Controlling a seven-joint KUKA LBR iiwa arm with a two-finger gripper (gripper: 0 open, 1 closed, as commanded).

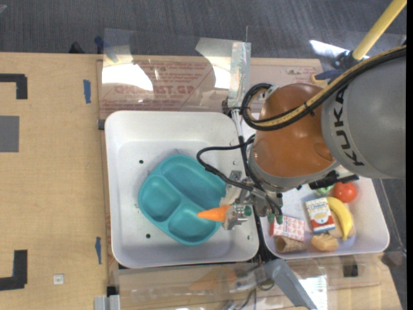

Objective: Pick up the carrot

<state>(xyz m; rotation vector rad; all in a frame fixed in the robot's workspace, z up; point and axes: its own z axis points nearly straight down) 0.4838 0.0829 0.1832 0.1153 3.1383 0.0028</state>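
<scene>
Carrot (211,214) sits pinched in the end effector (231,216) over the teal tray (169,192), arm (361,118) bent down from the right.

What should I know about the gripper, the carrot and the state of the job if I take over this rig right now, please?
Gripper: low over the left bin's right side, at the thick end of the carrot; finger state unclear.
Carrot: on the right edge of the teal divided plate, tip pointing left.
Right bin: tomato, banana, small cartons.
Done: approach.
Left: confirm the grasp, then lift.
</scene>
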